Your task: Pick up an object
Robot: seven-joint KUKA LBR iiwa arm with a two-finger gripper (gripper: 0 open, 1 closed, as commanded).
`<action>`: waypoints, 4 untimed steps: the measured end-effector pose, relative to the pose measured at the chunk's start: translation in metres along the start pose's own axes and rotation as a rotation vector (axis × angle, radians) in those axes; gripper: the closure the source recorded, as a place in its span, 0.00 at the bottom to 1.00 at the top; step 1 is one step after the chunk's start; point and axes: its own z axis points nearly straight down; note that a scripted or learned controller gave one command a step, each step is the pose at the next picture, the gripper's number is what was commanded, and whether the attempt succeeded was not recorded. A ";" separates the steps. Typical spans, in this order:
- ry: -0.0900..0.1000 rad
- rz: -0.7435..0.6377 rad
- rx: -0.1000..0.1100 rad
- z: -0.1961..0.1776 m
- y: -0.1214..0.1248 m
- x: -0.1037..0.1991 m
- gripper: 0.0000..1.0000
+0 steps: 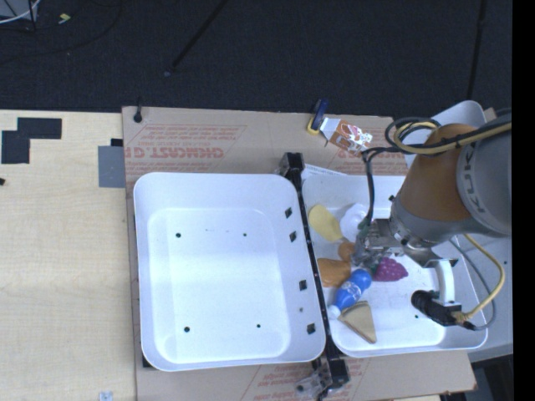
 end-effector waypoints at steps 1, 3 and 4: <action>0.000 0.001 0.001 0.001 0.000 0.000 0.00; 0.000 0.007 0.003 -0.009 -0.001 -0.001 0.00; 0.004 -0.014 0.002 -0.063 0.057 0.071 0.00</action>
